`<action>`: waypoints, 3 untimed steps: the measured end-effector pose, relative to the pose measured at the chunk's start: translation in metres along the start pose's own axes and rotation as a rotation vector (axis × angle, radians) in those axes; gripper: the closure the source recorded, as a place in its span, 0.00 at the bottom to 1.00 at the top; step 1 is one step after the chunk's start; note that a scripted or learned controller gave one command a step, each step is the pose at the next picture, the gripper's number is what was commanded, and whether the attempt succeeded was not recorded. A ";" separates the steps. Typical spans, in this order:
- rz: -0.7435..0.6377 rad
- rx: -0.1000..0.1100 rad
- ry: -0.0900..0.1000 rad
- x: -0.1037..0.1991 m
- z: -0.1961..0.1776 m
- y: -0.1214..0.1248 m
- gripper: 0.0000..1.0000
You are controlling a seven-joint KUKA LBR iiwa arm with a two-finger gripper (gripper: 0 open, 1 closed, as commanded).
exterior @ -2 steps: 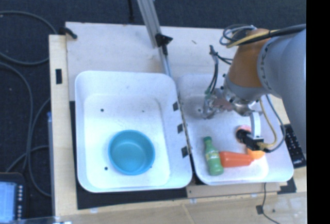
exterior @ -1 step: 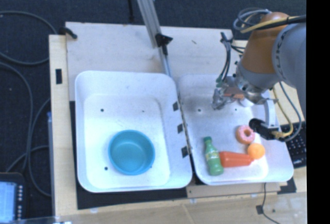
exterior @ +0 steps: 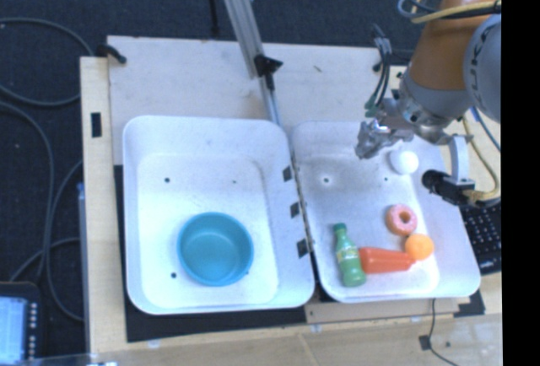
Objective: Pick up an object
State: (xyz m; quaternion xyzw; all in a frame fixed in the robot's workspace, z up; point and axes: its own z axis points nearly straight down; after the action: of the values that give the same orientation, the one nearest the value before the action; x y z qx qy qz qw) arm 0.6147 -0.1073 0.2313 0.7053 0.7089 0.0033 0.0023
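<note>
Overhead, the tool [exterior: 369, 142], its spread untellable, hangs near the right bin's [exterior: 337, 187] far rim, beside a white ball [exterior: 404, 161].

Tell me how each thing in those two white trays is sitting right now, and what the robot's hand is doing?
Blue bowl: upright in the left bin.
Green bottle: lying on its side in the right bin.
Carrot: lying flat, beside the bottle.
Orange ball: resting at the carrot's end.
Pink doughnut: lying flat.
White ball: resting near the gripper.
Gripper: above the right bin's far end, holding nothing visible.
</note>
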 end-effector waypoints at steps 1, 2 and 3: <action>-0.001 0.000 -0.001 -0.001 -0.057 0.002 1.00; -0.002 0.008 0.000 0.042 -0.059 -0.019 1.00; -0.002 0.010 0.000 0.094 -0.059 -0.042 1.00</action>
State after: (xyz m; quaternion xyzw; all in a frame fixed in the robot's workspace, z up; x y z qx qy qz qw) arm 0.5722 -0.0137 0.2897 0.7045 0.7097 -0.0003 -0.0014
